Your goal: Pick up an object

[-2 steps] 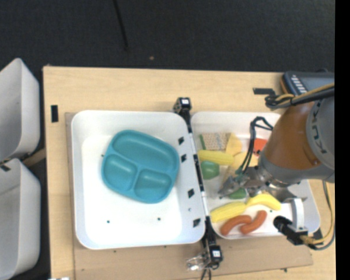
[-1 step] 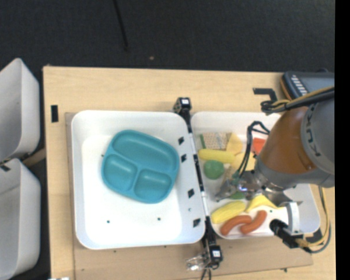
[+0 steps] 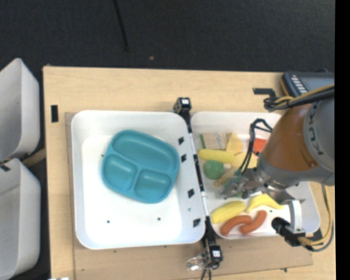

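Note:
The right bin (image 3: 213, 120) holds toy food: a yellow banana-like piece (image 3: 217, 155), a green ball (image 3: 213, 168), a corn cob (image 3: 227, 210), a red sausage (image 3: 244, 224), a yellow piece (image 3: 265, 202) and a pale packet (image 3: 216, 140). My gripper (image 3: 235, 184) reaches down from the orange-banded wrist (image 3: 287, 144) into the middle of this bin, just right of the green ball and above the corn cob. Its dark fingers blend with the shadow, and no object shows between them.
The left bin (image 3: 87, 214) holds a teal divided plate (image 3: 141, 165). Black clips (image 3: 182, 104) sit along the rim between the bins. A dark device with cables (image 3: 300, 85) lies at the bench's back right. White blocks (image 3: 9, 112) stand off the left edge.

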Robot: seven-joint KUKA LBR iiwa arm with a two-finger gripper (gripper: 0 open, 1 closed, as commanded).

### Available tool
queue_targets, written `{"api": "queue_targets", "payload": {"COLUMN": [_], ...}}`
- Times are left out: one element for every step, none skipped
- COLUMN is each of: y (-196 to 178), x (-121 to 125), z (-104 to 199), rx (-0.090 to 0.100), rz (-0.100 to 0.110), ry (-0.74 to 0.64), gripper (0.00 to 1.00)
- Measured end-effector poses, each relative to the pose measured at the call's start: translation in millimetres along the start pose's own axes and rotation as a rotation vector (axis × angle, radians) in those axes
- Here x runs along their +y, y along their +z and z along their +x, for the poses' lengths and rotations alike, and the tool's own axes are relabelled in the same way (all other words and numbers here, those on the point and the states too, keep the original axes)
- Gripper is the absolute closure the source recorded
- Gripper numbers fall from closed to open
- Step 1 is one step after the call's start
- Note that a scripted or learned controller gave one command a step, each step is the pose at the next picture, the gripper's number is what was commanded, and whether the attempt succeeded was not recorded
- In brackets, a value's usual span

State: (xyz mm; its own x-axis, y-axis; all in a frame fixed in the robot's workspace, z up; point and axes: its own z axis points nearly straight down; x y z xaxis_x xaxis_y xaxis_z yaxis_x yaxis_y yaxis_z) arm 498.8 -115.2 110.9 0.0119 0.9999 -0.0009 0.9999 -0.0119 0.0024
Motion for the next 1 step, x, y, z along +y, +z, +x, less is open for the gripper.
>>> {"api": "queue_targets", "payload": {"y": [-43.4], "x": [-1.9], "z": [-0.7], "rx": [0.0], "rz": [-0.003], "ry": [-0.008], "gripper": [1.0]}}
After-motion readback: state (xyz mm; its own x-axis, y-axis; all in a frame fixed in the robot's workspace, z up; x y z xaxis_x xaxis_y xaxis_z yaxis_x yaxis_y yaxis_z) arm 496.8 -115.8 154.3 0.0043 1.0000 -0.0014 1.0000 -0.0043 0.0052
